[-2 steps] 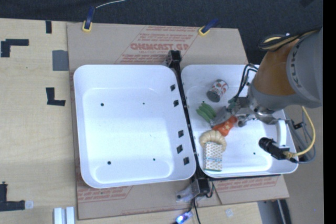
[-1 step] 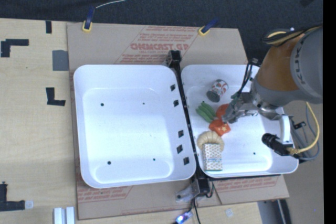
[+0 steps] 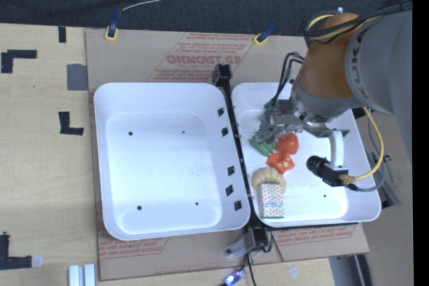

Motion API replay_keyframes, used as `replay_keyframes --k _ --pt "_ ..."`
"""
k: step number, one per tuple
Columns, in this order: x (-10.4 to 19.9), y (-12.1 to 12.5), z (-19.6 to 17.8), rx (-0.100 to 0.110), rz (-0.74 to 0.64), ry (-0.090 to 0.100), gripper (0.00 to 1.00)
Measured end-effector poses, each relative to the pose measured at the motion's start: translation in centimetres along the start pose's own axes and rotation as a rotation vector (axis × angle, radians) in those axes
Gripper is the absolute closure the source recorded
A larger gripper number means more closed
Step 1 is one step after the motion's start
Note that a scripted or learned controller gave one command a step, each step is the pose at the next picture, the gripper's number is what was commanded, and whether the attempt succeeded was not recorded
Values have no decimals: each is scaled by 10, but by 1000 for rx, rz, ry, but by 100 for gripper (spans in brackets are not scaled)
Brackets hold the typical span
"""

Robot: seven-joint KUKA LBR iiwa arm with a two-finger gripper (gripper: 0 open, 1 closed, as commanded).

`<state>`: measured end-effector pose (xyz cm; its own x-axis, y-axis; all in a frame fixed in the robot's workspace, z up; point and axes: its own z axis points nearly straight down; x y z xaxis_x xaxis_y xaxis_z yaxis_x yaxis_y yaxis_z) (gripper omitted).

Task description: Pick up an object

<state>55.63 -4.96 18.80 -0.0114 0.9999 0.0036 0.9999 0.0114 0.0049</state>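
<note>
1. Gripper [image 3: 276,125] sits low in the right bin [image 3: 348,211], over the pile's far end; you cannot tell how wide it stands or whether it has anything.
2. You see it right by a green item [image 3: 261,142] and red pieces [image 3: 287,144], probably its target.
3. Nearer you lie a croissant-like pastry [image 3: 267,176] and a small packet [image 3: 272,201], touching.
4. Left bin [image 3: 107,104] likely awaits drops.

Contents of the right-hand white bin [image 3: 358,211], clustered near its left wall:
- Green leafy plastic piece [image 3: 263,142], lying flat, uppermost in the cluster.
- Two red rounded plastic pieces [image 3: 284,152], just below and right of the green one, touching each other.
- Tan croissant-shaped item [image 3: 268,177], curved, below the red pieces.
- Small pale patterned packet [image 3: 272,201], flat, touching the croissant's lower edge.
</note>
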Motion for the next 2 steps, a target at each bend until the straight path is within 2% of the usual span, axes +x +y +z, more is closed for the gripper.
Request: replay_keyframes --k 1,2 --pt "-43 -6 -84 -2 13 -7 100" --pt "40 -73 -135 3 2 0 100"
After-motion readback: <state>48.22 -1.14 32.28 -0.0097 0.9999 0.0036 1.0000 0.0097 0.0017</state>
